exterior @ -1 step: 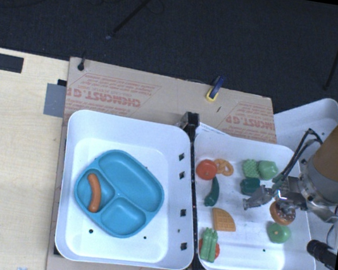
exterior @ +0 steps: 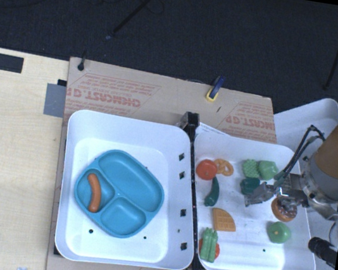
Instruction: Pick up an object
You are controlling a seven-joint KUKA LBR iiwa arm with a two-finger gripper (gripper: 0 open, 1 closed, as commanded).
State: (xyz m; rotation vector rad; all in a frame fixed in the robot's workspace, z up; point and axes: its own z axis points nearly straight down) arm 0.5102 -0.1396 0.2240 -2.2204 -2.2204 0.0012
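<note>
Camera view, from above at a slant. The arm (exterior: 336,153) comes in from the right side, w/ the orange band visible at the edge. The gripper (exterior: 266,192) hangs low over the right bin (exterior: 291,267), in its upper right part. Whether it is open or closed I cannot tell; the metal parts there are dark and mixed w/ the objects under them. It is just beside a dark teal object (exterior: 249,186), maybe touching, but I see nothing clearly held by it.

Count of things in the right bin, approx. 9:
- 1 red tomato-like ball (exterior: 206,169), upper left
- 1 orange ring-shaped piece (exterior: 224,167), touching the red ball on its right
- 1 dark green pepper-like piece (exterior: 212,193), below the red ball
- 1 light green lumpy object (exterior: 261,169), near the top, just above the gripper (it may be 2 pieces; cannot tell)
- 1 dark teal object, next to the gripper
- 1 brown round object (exterior: 284,211), partly under the arm's wrist parts
- 1 green apple-like ball (exterior: 278,233), below the brown one
- 1 orange wedge (exterior: 224,220), in the middle
- 1 green and red piece (exterior: 209,245), at the bottom left corner

Left bin (exterior: 68,236): 1 blue plate (exterior: 131,189) w/ 3 compartments. 1 orange sausage (exterior: 93,191) lies in the plate's left compartment.

The 2 bins sit side by side on a cardboard sheet (exterior: 162,98), touching along the middle. 1 blue and yellow clamp (exterior: 214,89) is on the cardboard's far edge.
</note>
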